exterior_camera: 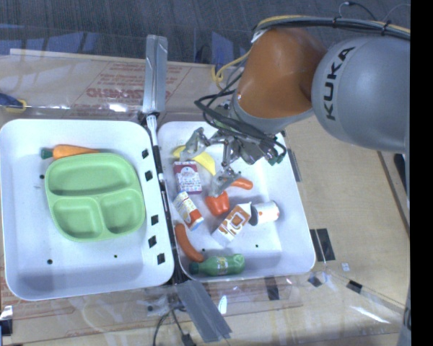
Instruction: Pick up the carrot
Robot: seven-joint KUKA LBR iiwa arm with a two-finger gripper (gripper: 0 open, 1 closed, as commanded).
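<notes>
The carrot (76, 151), orange with a green stub at its left end, lies in the left bin (22, 265) along the far edge of a green divided plate (94, 193). My gripper (222, 166) hangs over the right bin (292, 244), low above its far middle and far from the carrot. It hovers among a yellow banana-like piece (204, 164), a red box (188, 177) and a small orange piece (239, 184). The wrist hides the items right beneath it.
The right bin also holds an orange-red pepper (217, 205), a small bottle (188, 210), a carton (233, 223), a white cup (265, 212), a sausage (188, 243) and a green item (221, 264). A ridge with black clips (153, 193) parts the bins.
</notes>
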